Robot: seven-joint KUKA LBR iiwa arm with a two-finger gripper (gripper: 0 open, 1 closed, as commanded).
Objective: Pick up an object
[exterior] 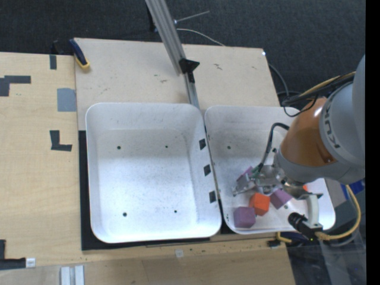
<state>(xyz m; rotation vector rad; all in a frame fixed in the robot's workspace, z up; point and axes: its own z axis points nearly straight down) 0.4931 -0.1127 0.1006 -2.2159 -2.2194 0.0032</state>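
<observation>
- Gripper (pixel 254 183): low in right bin (pixel 237 129); finger state impossible to tell.
- Orange block (pixel 259 203), purple blocks (pixel 244 217): just beside and below.
- Best centred over one block, clear of neighbours, before closing.

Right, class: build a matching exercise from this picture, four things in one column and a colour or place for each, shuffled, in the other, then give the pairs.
Things:
1. block
2. rounded piece
3. clamp
4. gripper

Descriptions:
A. purple, near the right bin's front rim
B. blue and yellow, on the bench
C. orange
D. low over the right bin's objects

Pairs: 1-C, 2-A, 3-B, 4-D
</observation>
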